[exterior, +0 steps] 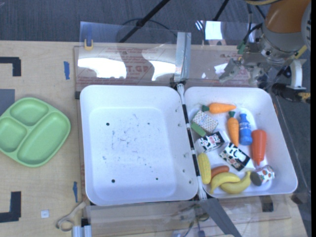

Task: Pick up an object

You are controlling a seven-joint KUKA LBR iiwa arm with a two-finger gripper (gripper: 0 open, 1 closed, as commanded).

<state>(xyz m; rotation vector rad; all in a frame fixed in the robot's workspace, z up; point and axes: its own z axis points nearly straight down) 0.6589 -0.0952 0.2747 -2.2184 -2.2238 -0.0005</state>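
Toys [229, 144] in right bin [281, 147] on wooden bench [39, 58]

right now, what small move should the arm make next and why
Probably bring the gripper forward and down over the right bin. It sits behind the bin's back rim, above nothing it could grasp, while every item, such as the orange carrot and the blue bottle, lies inside that bin.

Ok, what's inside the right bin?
The right bin holds carrots, a blue bottle, a red piece, bananas, corn and small cartons. Whatever lies under the pile is covered.
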